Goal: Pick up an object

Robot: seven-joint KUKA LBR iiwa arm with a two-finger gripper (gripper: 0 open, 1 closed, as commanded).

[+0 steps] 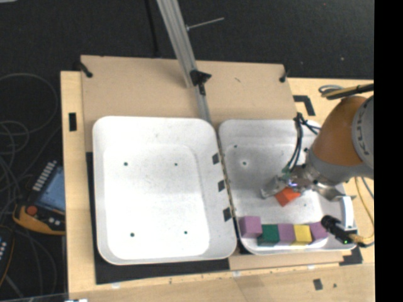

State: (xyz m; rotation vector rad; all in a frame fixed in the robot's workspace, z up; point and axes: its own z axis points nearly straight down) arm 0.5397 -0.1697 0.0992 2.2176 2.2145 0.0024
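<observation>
You see the arm reaching in from the right over the right bin, with its orange band above the wrist. The gripper is low over the bin floor, and an orange block sits right at its fingertips, touching them or nearly so. Whether the fingers are open or closed on this block, you cannot tell, because the wrist covers part of them and the picture is not sharp there. Further toward the near rim from the fingers lies a row of blocks: a purple block, then a green block, a second, paler purple block, a yellow block and one more purple block at the end. The left bin lies well apart from the fingers, on their far left.
</observation>
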